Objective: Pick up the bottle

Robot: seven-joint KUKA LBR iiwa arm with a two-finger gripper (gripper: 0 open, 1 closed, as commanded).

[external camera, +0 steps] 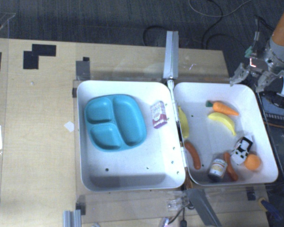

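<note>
The grey two-finger tool (250,75), its grip state unclear, hangs over the right bin's far right corner, while the small dark label-wrapped bottle (218,169) stands well apart at that bin's near edge

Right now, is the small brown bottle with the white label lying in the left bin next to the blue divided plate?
No, the small brown bottle sits at the near edge of the right white bin, beside a red sausage.
</note>
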